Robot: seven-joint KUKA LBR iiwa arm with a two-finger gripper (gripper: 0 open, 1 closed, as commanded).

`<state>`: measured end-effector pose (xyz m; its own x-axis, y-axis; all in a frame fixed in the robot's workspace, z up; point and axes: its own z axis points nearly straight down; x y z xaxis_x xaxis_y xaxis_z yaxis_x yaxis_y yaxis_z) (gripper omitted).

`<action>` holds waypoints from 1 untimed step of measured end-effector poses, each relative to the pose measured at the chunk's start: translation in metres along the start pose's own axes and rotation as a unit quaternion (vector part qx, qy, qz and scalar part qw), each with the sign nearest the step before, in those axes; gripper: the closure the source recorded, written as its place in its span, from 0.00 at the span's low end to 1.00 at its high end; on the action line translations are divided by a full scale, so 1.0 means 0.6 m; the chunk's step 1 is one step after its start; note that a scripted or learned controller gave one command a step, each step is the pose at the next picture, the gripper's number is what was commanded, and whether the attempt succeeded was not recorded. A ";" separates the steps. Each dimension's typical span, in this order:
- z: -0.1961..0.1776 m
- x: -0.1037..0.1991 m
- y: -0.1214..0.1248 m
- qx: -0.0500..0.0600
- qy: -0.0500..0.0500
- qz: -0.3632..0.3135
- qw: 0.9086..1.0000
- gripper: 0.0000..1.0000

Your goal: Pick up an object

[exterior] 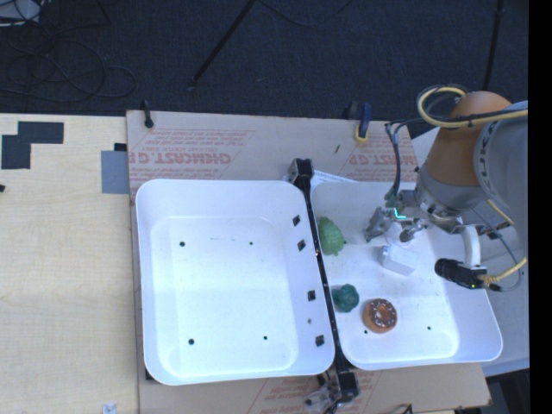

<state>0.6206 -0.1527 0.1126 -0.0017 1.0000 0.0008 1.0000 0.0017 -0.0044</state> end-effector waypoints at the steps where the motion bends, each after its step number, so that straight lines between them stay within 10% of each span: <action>1: 0.044 0.031 -0.139 0.001 0.001 0.001 1.000 0.00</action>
